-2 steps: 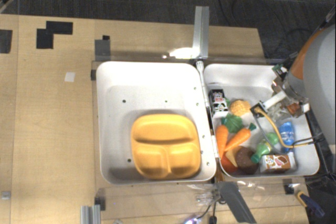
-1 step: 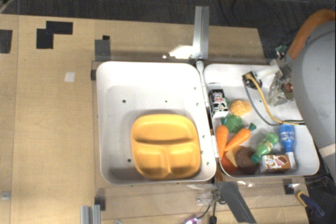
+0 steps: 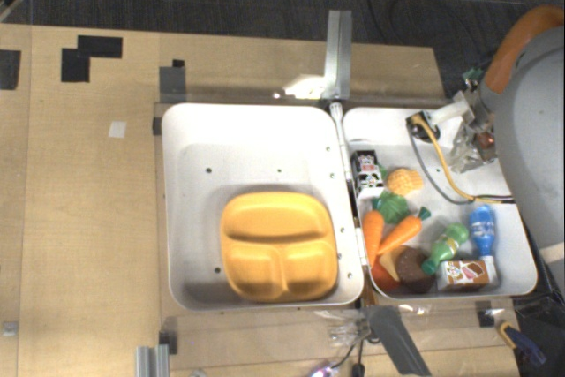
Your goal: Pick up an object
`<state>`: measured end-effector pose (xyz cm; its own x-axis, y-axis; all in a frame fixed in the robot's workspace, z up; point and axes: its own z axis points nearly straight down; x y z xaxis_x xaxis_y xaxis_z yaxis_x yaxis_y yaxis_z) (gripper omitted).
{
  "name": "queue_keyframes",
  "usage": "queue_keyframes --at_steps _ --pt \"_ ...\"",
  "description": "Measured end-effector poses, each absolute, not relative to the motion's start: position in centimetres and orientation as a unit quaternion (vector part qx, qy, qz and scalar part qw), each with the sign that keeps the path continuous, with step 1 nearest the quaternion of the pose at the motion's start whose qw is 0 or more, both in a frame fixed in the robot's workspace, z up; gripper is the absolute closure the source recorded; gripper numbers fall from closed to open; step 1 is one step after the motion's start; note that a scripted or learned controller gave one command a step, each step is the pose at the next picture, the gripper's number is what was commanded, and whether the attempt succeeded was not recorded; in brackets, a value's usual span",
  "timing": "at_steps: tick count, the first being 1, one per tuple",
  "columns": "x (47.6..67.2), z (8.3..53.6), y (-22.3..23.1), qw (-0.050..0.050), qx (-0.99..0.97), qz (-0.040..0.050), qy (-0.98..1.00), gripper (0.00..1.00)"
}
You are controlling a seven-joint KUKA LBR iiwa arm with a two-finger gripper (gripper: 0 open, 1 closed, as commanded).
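The right white bin (image 3: 388,126) holds a pile of toy food. It includes a yellow corn cob (image 3: 405,182), two orange carrots (image 3: 402,232), a green vegetable (image 3: 394,207), a brown round piece (image 3: 411,265), a green bottle (image 3: 446,247), a blue bottle (image 3: 482,229), a small brown carton (image 3: 465,274) and a black-and-white box (image 3: 365,169). My gripper (image 3: 465,141) hangs over the bin's far right part, above and right of the corn. A yellow cable loops below it. Nothing is visibly held.
In the left white bin (image 3: 203,137) lies a large yellow compartment tray (image 3: 278,245), near its front right corner. A metal post (image 3: 339,57) stands behind the wall between the two bins. The grey arm (image 3: 538,119) covers the right bin's right edge.
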<state>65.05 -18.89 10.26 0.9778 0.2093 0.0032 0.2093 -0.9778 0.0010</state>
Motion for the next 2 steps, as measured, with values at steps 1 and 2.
queue_keyframes --at_steps 1,2 --pt "66.6 21.3 -20.4 0.001 0.993 0.0031 0.120 1.00" --pt "66.8 22.4 -20.1 0.001 0.992 0.0043 0.126 1.00"
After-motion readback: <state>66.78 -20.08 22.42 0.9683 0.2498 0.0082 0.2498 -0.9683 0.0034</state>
